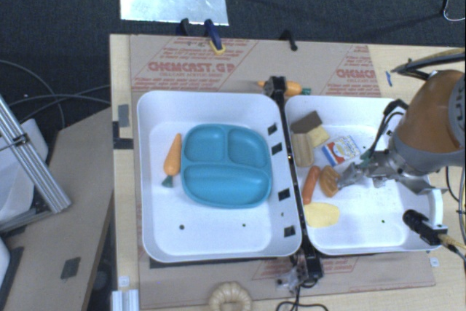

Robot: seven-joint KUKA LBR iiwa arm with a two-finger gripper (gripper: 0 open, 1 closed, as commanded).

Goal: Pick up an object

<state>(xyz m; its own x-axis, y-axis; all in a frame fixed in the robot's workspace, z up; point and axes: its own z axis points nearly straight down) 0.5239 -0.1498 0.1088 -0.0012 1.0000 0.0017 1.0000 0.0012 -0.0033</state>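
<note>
The right bin holds several small food toys: a brown and tan block, a pale block, a red, white and blue packet, an orange-red sausage shape, an orange ridged piece and a yellow flat piece. My gripper reaches in from the right, low over the bin, its tip right beside the orange ridged piece. The orange-banded wrist sits above the bin's right side. In the left bin a toy carrot lies beside a blue divided plate.
The left bin and right bin meet at a black-clipped divider. Both stand on a cardboard sheet. An orange toy lies behind the bins. A black bracket pokes over the right bin's front right corner.
</note>
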